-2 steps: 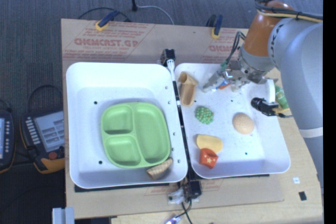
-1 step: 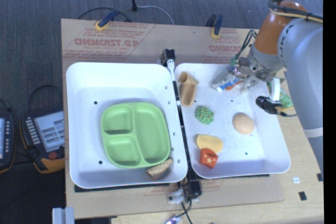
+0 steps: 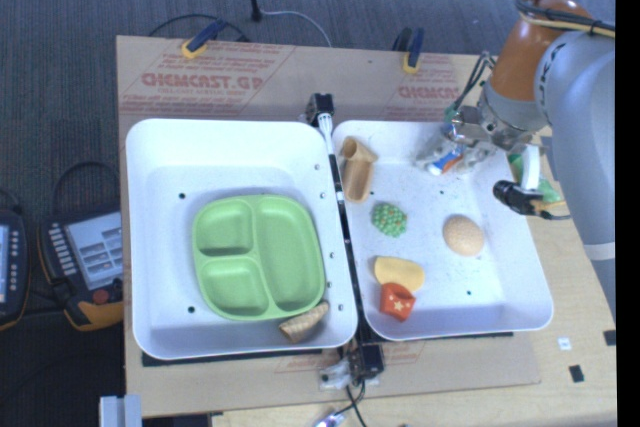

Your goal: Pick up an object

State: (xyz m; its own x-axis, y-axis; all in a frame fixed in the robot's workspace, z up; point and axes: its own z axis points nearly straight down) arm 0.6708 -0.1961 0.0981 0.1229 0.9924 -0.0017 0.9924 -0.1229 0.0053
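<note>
My gripper (image 3: 448, 157) hangs low over the far part of the right bin (image 3: 520, 310), reaching in from the right under the orange-banded wrist. Nothing can be made out in its grasp. In that bin lie a tan cup-like piece (image 3: 355, 165) by the left wall, a green bumpy ball (image 3: 389, 219), a round tan bun (image 3: 463, 235), a yellow wedge (image 3: 398, 270) and a red block (image 3: 397, 301). The bun is the closest of these to the gripper, a short way nearer the camera.
The left bin (image 3: 160, 165) holds a green divided plate (image 3: 258, 255) and a tan bread-like piece (image 3: 303, 322) at its near edge. A black rail (image 3: 335, 195) runs between the two bins. Clamps (image 3: 410, 55) grip the board's far edge.
</note>
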